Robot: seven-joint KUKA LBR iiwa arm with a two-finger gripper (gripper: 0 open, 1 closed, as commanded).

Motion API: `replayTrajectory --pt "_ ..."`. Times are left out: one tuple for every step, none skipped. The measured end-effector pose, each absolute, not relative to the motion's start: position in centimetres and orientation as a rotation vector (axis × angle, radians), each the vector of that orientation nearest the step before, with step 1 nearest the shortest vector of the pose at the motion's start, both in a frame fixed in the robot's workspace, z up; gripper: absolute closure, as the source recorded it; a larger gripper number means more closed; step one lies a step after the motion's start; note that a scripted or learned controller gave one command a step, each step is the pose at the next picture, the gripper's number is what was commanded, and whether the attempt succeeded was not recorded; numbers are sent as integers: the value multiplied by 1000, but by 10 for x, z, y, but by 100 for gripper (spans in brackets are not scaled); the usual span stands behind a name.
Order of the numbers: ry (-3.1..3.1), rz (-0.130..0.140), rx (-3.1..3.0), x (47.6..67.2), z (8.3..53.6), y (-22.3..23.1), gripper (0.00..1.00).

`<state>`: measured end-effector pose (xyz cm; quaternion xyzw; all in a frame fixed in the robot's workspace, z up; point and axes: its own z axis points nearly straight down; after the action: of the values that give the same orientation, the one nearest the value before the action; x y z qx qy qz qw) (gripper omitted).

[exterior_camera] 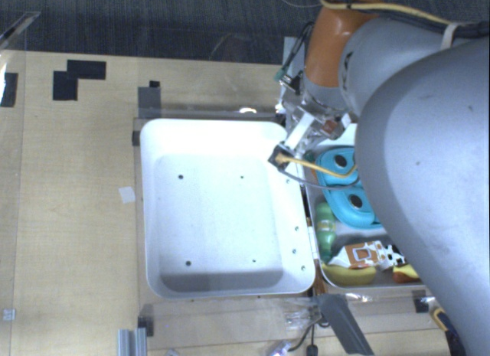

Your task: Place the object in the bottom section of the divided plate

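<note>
A blue divided plate (pixel 354 194) lies in the right bin (pixel 331 276), largely covered by the arm. A green object (pixel 325 226) rests by the plate's left rim. Closer to the front of that bin lie a yellow banana-like piece (pixel 354 275) and a small orange-and-white printed packet (pixel 369 255). My gripper (pixel 318 121) hangs over the bin's far left corner, above the plate's far edge. The wrist and the arm's bulk hide whatever is under it.
The large white left bin (pixel 153 194) sits beside the right one, and a narrow divider wall (pixel 310 217) separates them. The grey arm (pixel 429 163) covers most of the right bin. Black markers (pixel 76 77) lie on the bench at the far left.
</note>
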<state>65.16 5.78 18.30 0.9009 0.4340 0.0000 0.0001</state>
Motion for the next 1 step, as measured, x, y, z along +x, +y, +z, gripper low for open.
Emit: replayTrajectory --pt "952 14 2999 614 89 187 100"
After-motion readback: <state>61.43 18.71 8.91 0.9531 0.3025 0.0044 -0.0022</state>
